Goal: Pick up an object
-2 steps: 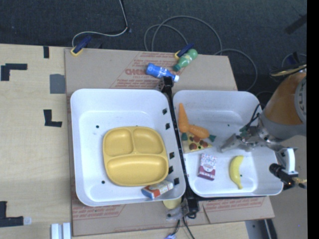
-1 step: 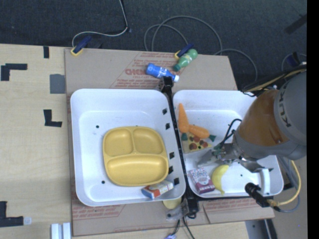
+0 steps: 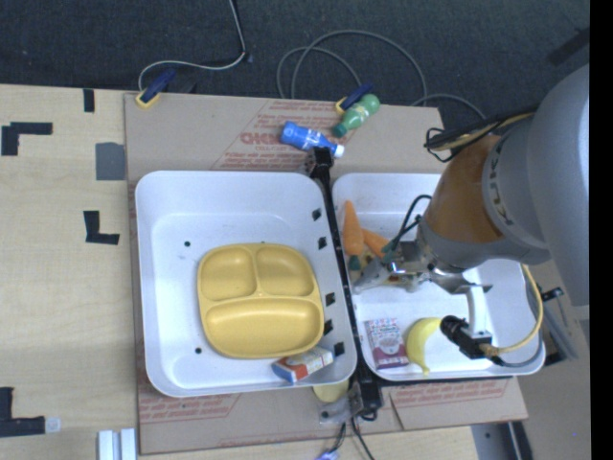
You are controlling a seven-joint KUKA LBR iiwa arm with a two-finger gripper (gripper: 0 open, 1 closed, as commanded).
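Observation:
My gripper (image 3: 381, 268) reaches into the right bin (image 3: 508, 367) near its left wall, low over an orange carrot-like piece (image 3: 353, 229) with a green bit (image 3: 362, 274) just beside it. The arm's orange band and grey body cover the middle and right of that bin. A yellow lemon-like fruit (image 3: 420, 343) and a small red-and-white packet (image 3: 385, 342) lie at the bin's front. In the left bin (image 3: 158, 218) a yellow divided plate (image 3: 259, 299) lies flat, with a small blue, red and white box (image 3: 305, 364) at its front corner.
Behind the bins on the cardboard lie a blue and white object (image 3: 308, 138) and a green one (image 3: 356, 114). Black clips (image 3: 330, 247) run along the wall shared by the bins. Cables loop across the dark floor at the back.

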